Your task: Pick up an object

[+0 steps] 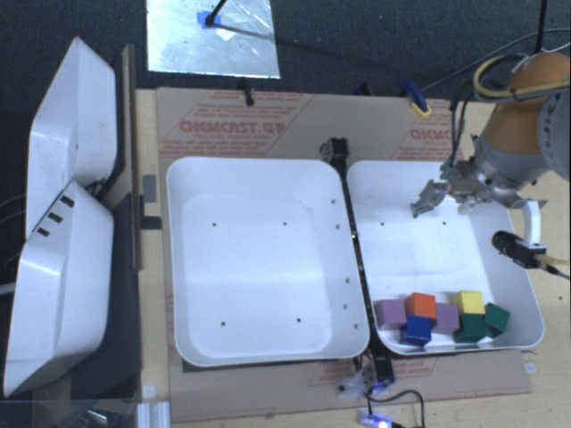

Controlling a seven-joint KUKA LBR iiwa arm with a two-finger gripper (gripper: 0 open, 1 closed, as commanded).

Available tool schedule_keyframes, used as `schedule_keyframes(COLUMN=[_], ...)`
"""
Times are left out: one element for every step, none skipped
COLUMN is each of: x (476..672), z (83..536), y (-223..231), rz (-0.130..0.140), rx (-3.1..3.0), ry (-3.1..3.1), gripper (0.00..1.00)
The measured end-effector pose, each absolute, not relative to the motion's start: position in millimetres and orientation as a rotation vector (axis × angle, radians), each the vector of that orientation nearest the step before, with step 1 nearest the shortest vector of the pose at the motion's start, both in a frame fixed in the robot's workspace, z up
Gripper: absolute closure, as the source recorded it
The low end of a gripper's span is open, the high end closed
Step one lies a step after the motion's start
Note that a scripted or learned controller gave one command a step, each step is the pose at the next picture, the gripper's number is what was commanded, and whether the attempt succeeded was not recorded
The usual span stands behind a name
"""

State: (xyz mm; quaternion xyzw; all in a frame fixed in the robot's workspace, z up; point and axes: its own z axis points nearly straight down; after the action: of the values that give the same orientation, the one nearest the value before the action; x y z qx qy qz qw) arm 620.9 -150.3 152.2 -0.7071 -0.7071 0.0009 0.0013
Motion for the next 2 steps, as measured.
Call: schedule_keyframes(x=[612.5, 612.7], z=[99.2, 86.3], y=[-143.7, -143.4], rz=[0.002, 0.000], rx=[-2.219, -2.221], ry=[-2.220, -2.222], gripper=[0.00, 0.00])
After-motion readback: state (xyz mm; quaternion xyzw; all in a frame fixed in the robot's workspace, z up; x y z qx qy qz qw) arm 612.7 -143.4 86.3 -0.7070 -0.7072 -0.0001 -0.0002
